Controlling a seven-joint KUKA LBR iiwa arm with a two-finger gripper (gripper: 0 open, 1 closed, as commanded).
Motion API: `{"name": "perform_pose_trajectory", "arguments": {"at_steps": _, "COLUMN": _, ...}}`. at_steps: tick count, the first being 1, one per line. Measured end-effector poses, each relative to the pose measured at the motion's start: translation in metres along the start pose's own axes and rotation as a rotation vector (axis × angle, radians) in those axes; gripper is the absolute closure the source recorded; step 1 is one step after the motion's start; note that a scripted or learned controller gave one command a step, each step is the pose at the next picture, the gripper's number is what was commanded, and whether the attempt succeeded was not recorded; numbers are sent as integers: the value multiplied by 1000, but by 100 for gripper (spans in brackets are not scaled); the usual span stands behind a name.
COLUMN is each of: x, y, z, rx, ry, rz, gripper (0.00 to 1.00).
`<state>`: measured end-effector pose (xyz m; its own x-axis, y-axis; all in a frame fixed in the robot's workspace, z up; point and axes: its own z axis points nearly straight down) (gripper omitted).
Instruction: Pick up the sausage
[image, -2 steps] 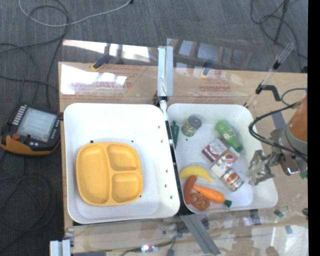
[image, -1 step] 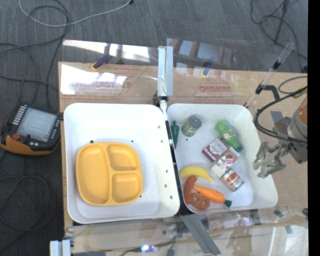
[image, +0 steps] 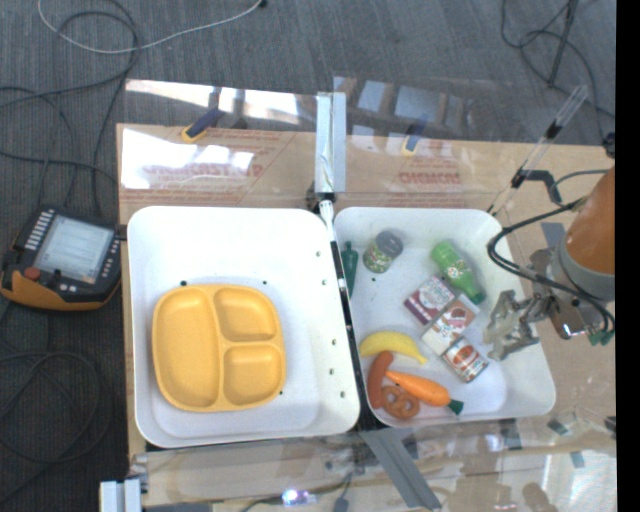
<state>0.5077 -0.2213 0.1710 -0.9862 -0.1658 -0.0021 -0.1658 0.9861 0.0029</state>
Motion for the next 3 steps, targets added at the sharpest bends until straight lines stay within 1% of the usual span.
{"name": "perform_pose_trajectory", "arguments": {"at_steps": 1, "x": 16, "y": 1, "z": -1, "rx": 3, "ry": 1, "rz": -130, "gripper": 100}}
{"name": "perform_pose_trajectory", "arguments": {"at_steps": 2, "x": 11, "y": 1, "z": -27, "rx": 1, "ry": -1, "rz": -524, "gripper": 100}}
{"name": "perform_pose_trajectory", "arguments": {"at_steps": 3, "x": 5, "y": 1, "z": 5, "rx": -3, "ry": 0, "rz": -1024, "gripper": 100}}
